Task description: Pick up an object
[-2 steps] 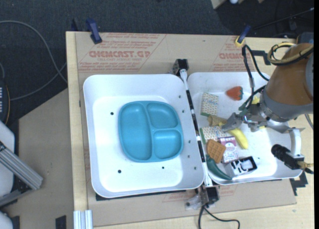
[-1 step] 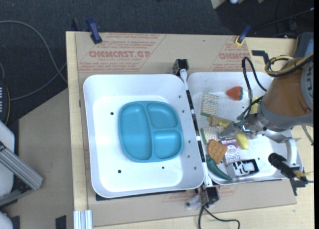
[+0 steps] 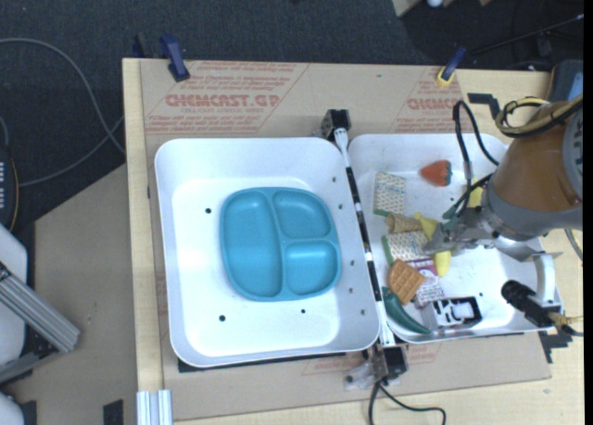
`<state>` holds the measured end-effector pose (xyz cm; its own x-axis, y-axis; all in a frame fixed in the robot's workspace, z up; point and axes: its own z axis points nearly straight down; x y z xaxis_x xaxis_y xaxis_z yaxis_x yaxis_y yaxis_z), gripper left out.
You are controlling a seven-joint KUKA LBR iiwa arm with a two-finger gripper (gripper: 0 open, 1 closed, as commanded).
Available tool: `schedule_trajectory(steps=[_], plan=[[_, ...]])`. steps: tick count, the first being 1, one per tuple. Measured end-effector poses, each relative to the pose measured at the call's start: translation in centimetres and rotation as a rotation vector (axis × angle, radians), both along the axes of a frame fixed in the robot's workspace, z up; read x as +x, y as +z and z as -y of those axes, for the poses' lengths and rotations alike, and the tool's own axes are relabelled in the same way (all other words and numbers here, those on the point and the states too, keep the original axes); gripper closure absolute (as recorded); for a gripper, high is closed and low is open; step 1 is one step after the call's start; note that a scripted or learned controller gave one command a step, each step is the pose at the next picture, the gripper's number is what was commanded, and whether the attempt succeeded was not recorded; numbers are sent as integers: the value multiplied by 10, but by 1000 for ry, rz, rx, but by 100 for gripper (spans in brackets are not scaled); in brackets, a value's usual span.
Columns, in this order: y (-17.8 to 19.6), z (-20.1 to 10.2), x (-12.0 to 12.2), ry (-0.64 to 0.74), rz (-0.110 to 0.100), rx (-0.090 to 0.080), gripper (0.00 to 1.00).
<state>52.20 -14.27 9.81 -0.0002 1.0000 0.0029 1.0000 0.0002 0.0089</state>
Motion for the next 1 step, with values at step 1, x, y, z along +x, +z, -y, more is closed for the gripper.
schedule_trajectory(steps=[1], plan=[[118,-78,1,2,-7,-2,100]])
